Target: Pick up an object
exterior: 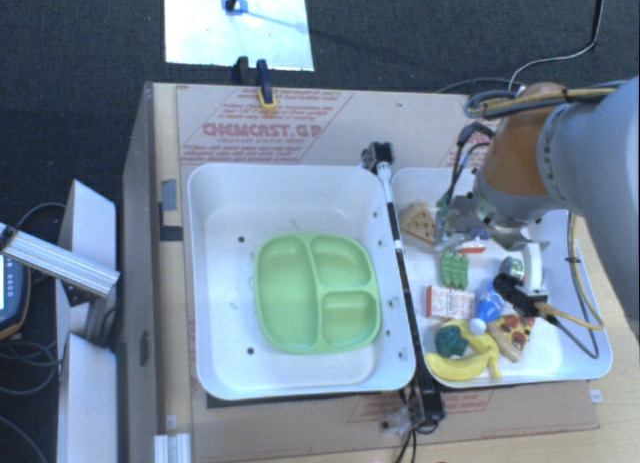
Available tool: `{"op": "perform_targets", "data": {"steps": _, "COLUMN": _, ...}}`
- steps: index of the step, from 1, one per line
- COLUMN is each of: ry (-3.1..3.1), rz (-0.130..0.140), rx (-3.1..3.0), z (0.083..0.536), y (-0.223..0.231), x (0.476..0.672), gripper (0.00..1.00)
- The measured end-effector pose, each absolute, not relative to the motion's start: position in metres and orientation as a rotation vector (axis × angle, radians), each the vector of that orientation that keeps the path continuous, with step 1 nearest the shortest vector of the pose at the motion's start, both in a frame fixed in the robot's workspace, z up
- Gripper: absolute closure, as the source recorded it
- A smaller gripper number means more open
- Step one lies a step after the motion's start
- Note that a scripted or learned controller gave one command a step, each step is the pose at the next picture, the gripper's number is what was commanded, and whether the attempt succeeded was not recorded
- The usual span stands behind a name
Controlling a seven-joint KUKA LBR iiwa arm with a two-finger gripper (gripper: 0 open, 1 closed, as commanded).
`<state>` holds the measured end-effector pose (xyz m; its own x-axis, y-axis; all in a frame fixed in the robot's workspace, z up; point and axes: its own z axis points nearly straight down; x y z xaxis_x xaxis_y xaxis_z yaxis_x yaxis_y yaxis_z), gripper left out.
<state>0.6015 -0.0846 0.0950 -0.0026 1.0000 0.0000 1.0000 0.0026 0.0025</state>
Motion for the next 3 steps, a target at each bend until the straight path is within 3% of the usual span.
{"op": "perform_targets", "data": {"steps": 1, "ry": 2.223, "rz": 0.003, "rx": 2.217, "z": 0.095, "y": -0.085, "x": 0.601, "gripper": 0.00}}
{"op": "perform_targets", "data": {"steps": 2, "ry": 2.223, "rz": 0.000, "rx": 2.220, "z": 0.084, "y": -0.092, "x": 0.560, "gripper": 0.00}}
{"op": "perform_targets", "data": {"steps": 3, "ry": 2.223, "rz": 0.002, "rx": 2.217, "z": 0.095, "y": -0.092, "x": 0.561, "gripper": 1.00}}
